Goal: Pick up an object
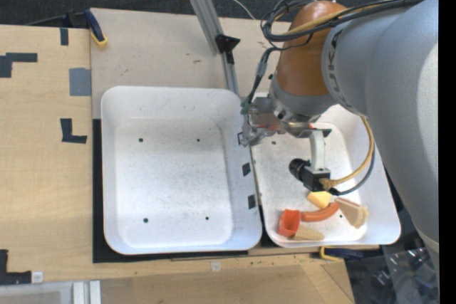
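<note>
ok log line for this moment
arm: over right bin | pincer: near inner wall | objects: orange piece, wedge, front corner | left bin: no objects

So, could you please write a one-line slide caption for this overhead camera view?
Grey arm reaching over the right bin, above small orange and tan objects in its near corner.

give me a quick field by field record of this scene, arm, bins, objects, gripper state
arm: grey KUKA arm, orange band above the wrist, reaching in from the right
gripper: gripper over the inner edge of the right bin; grasp cannot be judged
left bin: left bin, white
right bin contents: red-orange block, orange strip, yellow piece, tan wedge, tan piece, clustered at the near end
task status: no object seen lifted
</note>
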`<control>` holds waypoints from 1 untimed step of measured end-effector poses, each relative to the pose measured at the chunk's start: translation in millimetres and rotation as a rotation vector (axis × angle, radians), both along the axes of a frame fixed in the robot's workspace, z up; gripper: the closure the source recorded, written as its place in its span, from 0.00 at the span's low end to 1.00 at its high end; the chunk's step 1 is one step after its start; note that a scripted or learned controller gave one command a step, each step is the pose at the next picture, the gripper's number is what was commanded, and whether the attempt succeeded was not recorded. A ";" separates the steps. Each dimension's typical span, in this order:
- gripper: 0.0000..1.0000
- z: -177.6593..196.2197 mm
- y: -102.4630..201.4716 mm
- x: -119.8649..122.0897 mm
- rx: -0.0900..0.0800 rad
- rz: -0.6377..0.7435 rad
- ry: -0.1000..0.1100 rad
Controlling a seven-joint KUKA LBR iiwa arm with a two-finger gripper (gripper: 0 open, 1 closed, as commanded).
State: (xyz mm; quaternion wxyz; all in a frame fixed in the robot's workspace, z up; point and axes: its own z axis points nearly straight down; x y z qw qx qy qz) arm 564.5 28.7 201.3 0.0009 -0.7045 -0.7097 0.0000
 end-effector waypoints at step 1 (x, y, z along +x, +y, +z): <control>1.00 15.8 57.3 14.8 0.001 0.001 -0.001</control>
